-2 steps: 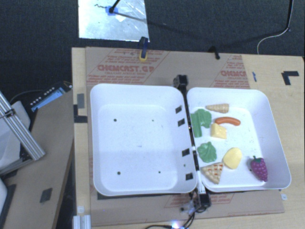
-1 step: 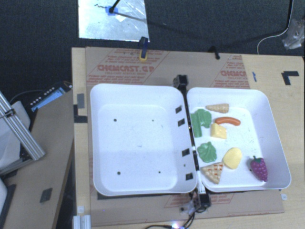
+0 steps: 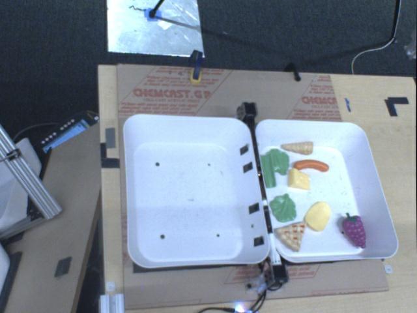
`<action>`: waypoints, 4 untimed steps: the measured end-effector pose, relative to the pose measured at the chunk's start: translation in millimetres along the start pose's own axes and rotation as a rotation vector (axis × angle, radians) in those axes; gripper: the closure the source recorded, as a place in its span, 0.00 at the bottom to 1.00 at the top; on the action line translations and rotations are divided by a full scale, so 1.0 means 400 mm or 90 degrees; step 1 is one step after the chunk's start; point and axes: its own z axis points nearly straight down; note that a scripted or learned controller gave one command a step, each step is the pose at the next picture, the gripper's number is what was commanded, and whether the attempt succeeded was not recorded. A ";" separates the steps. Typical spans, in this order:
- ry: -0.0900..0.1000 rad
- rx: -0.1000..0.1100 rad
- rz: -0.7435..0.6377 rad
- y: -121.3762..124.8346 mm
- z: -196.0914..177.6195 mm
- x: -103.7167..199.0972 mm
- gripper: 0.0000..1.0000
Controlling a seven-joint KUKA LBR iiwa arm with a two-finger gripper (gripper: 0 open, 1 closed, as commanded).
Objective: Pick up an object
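The right bin (image 3: 371, 168) holds several toy foods. A beige cone (image 3: 298, 148) lies at the back, with an orange sausage (image 3: 311, 166) just in front of it. A green leafy piece (image 3: 274, 163) sits by the left wall, and a yellow cheese wedge (image 3: 299, 179) lies beside it. Nearer the front are a second green piece (image 3: 283, 207), a yellow lemon (image 3: 318, 216), a waffle-patterned slice (image 3: 291, 235) and purple grapes (image 3: 354, 230).
The left bin (image 3: 189, 188) stands beside the right one on a brown cardboard sheet (image 3: 176, 93). Black clips (image 3: 247, 113) join the bins along the middle. A yellow and blue clamp (image 3: 195, 67) sits at the board's back edge. A metal frame (image 3: 26, 181) stands at the far left.
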 end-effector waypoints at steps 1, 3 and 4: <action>0.001 -0.001 -0.004 -0.001 -0.042 0.074 1.00; 0.001 -0.001 -0.002 0.000 0.048 0.161 1.00; 0.003 0.001 -0.006 -0.008 0.080 0.285 1.00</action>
